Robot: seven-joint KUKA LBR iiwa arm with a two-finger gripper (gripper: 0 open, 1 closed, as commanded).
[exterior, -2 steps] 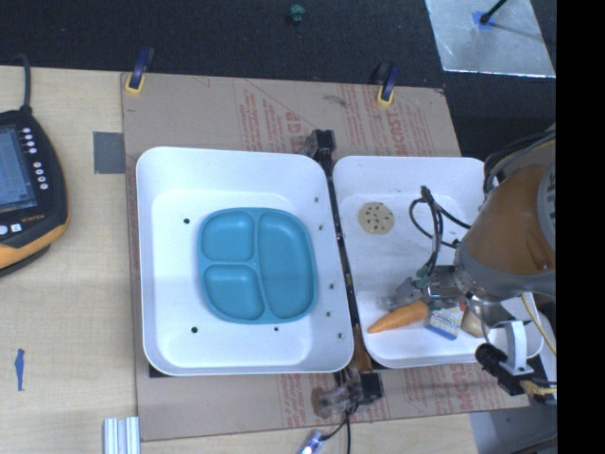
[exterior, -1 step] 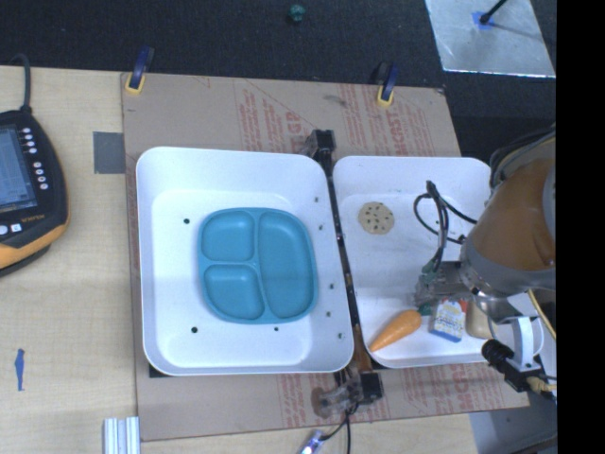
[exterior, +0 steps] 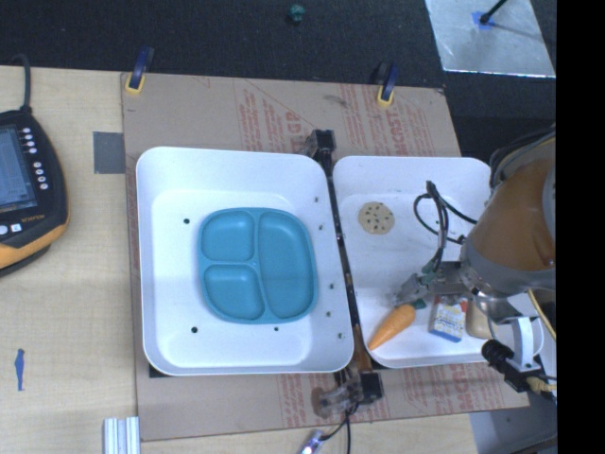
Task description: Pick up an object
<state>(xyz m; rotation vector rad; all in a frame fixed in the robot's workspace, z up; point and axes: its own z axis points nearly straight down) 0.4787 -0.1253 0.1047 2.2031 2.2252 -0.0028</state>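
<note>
**Two bins, four loose things, one arm over the right bin**

Two white bins sit side by side on the desk. The left bin (exterior: 161, 253) holds one blue divided plate (exterior: 257, 263) with three compartments. The right bin (exterior: 397, 173) holds three things: one round tan cookie (exterior: 376, 218) near its far left, one orange carrot (exterior: 392, 326) lying at the near edge, and one small box (exterior: 446, 321) with blue and white print just beside the carrot's thick end; its lettering is too small to read. The tool (exterior: 423, 287) hangs low just above the carrot, and whether it is parted or closed cannot be told. Red print on the cardboard (exterior: 284, 102) is too faint to read. One teach pendant (exterior: 24, 187) lies at the far left.
</note>
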